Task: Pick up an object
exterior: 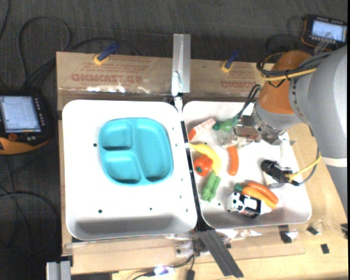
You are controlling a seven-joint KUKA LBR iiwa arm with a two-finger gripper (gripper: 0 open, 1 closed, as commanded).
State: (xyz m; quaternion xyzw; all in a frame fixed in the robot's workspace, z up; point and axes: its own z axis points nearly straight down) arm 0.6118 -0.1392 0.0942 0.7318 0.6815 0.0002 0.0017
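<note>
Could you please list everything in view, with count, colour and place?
bins: two, white, side by side on the bench
divided plate: one, turquoise, in the left bin
banana: one, yellow, right bin near the divider
tomato: one, red, just below the banana
green vegetable: one, green, below the tomato
chili: one, red-orange, middle of the right bin
carrot: one, orange, lower right bin
black-and-white toy: one, under the carrot
handheld screens: two, left and top right of the bench
gripper: one, grey, over the right bin's upper part
</note>
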